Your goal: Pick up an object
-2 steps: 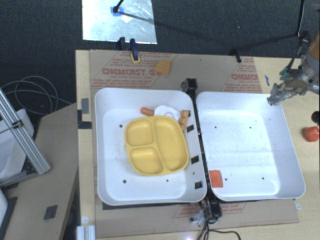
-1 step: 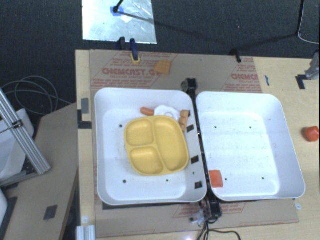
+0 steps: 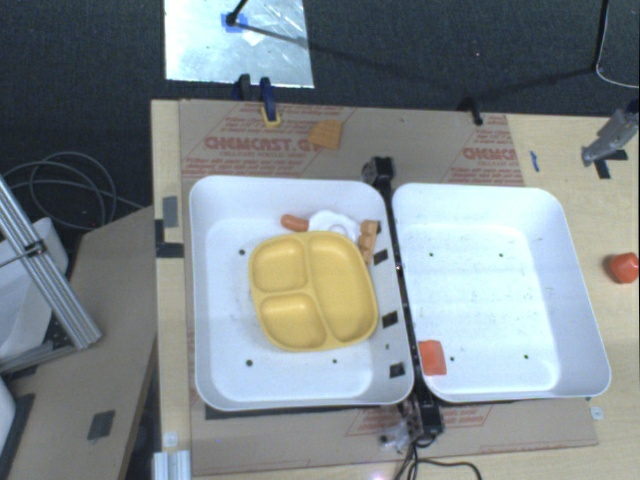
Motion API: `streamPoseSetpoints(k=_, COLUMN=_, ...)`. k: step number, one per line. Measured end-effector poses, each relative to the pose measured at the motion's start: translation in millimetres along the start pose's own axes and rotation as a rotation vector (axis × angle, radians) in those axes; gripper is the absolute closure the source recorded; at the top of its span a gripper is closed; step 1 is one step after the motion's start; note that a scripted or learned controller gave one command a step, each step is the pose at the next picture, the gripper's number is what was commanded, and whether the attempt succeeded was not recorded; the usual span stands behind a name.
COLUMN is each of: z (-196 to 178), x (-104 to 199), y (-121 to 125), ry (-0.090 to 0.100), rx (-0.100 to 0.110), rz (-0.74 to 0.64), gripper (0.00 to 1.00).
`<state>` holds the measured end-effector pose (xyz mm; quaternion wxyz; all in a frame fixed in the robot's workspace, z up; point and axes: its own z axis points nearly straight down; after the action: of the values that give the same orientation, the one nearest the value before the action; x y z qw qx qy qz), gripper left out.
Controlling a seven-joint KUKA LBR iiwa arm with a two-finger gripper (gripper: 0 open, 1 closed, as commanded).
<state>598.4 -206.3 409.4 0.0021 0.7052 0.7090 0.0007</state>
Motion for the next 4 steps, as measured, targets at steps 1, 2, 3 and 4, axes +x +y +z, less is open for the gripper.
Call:
streamPoseSetpoints(k=1, z=-29, x=0, y=-32, ry=0.000, rx=-0.001, rz=0.005, gripper=0.00)
streamPoseSetpoints(k=2, z=10, x=0, y=-110, ry=0.003, rx=0.006, rz=0.006, gripper=0.00)
streamPoseSetpoints(k=3, z=45, x=0, y=-112, ry=0.001, rx=0.002, rz=0.005, gripper=0.00)
streamPoseSetpoints(k=4, z=141, x=66, y=-112, ry=0.007, rx=0.011, rz=-0.004, gripper=0.00)
